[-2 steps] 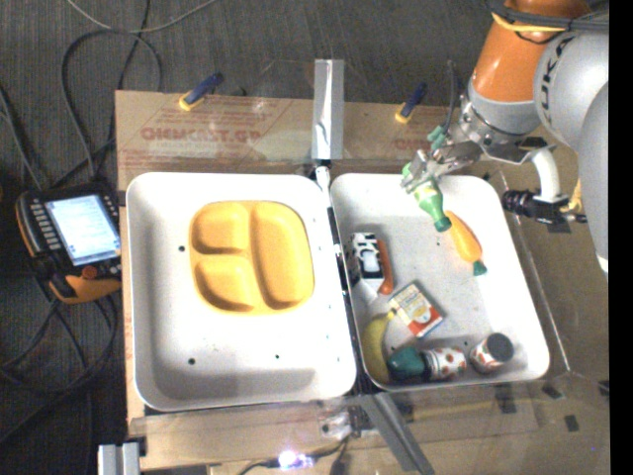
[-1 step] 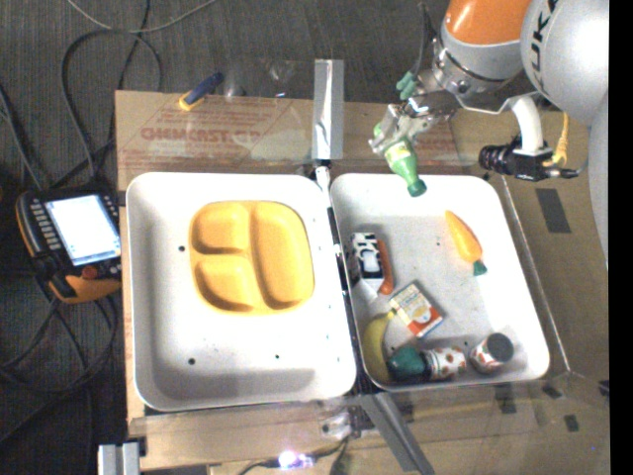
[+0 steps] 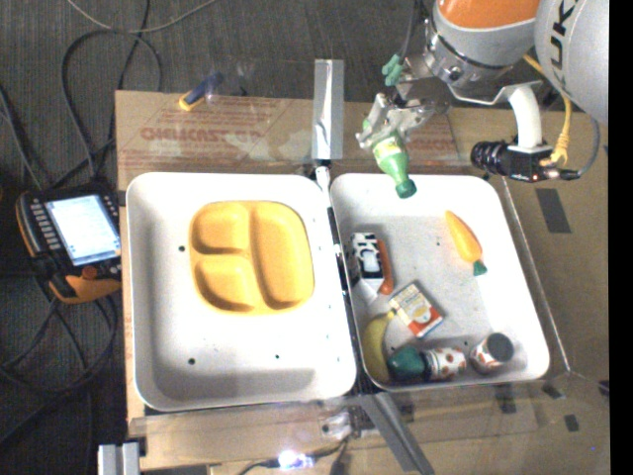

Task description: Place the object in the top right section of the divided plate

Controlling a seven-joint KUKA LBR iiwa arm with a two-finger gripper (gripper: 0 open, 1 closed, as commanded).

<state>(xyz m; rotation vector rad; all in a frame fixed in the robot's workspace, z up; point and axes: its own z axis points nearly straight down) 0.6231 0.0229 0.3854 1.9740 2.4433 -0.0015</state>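
We see the gripper (image 3: 388, 139) above the far left corner of the right bin (image 3: 514, 265), its fingers pinching the upper part of a small green bottle (image 3: 397, 166). The bottle hangs tilted, its dark green end lowest, over the far edge of that bin and clear of its floor. Behind the gripper, the grey arm (image 3: 554, 18) with its orange band enters from the far right.

In the left bin (image 3: 158, 364) lies the yellow divided plate (image 3: 253, 255), roughly central and a little toward the far side. It has one long section on its right and two smaller sections on its left.

On the floor of the right bin we count several things. A toy carrot (image 3: 465, 239), orange with a green tip, lies near the right wall. A small black and white package (image 3: 367, 256) sits close to the left wall. Nearer to us, a small carton (image 3: 415, 310) with red and white faces lies tilted. A banana (image 3: 375, 336) curves along the near left corner, beside a dark green object (image 3: 407, 364). Next to these, by the near wall, rests a small can (image 3: 487, 351) on its side.
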